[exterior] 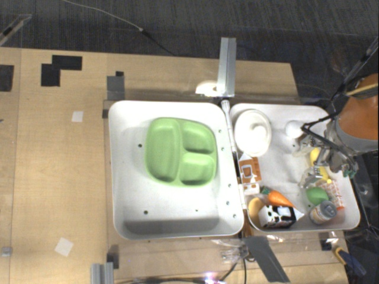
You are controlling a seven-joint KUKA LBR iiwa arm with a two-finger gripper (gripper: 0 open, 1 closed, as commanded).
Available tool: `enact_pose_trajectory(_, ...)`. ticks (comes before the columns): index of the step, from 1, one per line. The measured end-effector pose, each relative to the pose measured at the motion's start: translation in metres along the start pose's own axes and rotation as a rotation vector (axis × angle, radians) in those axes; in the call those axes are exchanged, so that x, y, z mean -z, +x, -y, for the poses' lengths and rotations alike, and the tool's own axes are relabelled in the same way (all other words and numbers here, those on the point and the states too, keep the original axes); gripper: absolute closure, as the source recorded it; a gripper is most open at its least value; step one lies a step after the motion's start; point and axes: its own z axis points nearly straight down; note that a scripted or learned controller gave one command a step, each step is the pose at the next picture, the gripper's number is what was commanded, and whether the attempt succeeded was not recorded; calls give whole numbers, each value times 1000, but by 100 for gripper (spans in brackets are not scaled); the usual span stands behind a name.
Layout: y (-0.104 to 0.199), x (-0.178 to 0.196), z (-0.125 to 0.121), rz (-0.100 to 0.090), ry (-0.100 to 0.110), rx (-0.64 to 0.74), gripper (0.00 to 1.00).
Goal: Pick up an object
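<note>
Gripper: low over the right side of the right bin, hung from the grey wrist with its orange band at the frame's right edge; fingers lost among cables and clutter, so open or shut cannot be told, and nothing seen held between them

Nearest object: small green ball-like piece, just below the gripper toward the bin's near wall, almost touching the tool in this view

Direction from tool: toward the near rim, slightly toward the bin's middle; judged the shortest reach of anything in the bin

Long axis: none to speak of, rounded and squat, so wrist angle likely matters little; crowding matters more

Neighbours: round-topped jar just beside the green piece on its near side, yellow piece right by the gripper on the far side; little free room for the fingers either way

Look of the green piece: bright, smooth, plastic-looking, probably light and a bit slippery; partly screened by the tool

Other candidates: orange carrot lying slantwise near the bin's middle, black-and-white toy just below it, white bowl in the far left corner, small orange packet by the dividing wall; all farther from the tool

Left bin: green divided plate lying flat at its centre, well apart from the arm

Progress, as judged: descent over the cluster, grasp not yet confirmed
</note>
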Motion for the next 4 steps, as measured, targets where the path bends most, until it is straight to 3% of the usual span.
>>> enact_pose_trajectory(1,11,-14,2,-18,-2,-35,0)
enact_pose_trajectory(2,4,1,1,1,2,-29,100)
enact_pose_trajectory(3,5,0,1,0,1,-29,0)
enact_pose_trajectory(4,15,-14,4,-18,-1,-30,0)
